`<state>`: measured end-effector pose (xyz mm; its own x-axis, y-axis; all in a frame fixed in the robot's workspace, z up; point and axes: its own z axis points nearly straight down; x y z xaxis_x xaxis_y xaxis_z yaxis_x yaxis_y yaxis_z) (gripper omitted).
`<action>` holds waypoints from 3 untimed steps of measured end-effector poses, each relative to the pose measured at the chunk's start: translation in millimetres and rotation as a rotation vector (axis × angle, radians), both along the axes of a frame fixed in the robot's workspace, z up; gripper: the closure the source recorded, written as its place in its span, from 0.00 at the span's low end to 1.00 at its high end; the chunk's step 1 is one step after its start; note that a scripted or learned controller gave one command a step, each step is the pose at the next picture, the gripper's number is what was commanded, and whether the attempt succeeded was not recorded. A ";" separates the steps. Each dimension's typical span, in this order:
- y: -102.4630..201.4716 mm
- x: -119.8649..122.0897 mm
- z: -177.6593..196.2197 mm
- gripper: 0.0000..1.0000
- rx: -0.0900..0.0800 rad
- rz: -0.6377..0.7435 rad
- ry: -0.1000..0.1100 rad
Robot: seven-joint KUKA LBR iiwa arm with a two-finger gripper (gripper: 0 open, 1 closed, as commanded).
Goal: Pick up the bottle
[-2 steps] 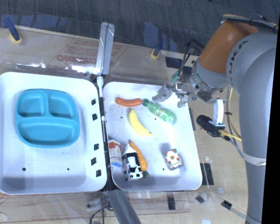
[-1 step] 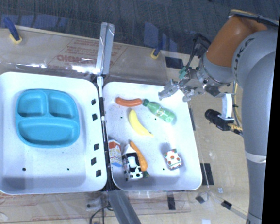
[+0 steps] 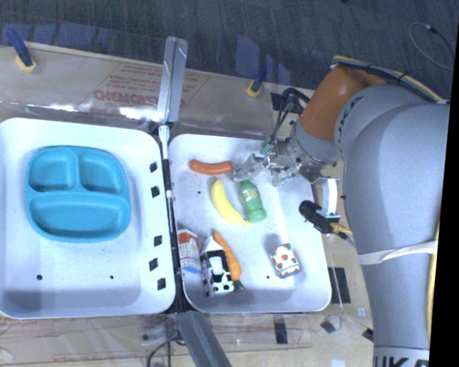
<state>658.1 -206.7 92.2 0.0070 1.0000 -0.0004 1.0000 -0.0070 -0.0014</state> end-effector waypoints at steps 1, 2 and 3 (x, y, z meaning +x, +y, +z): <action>1.8 1.0 10.6 1.00 0.000 0.007 0.000; 44.9 -1.1 25.0 1.00 0.001 -0.041 0.003; 113.8 -1.1 148.9 1.00 0.000 -0.199 0.001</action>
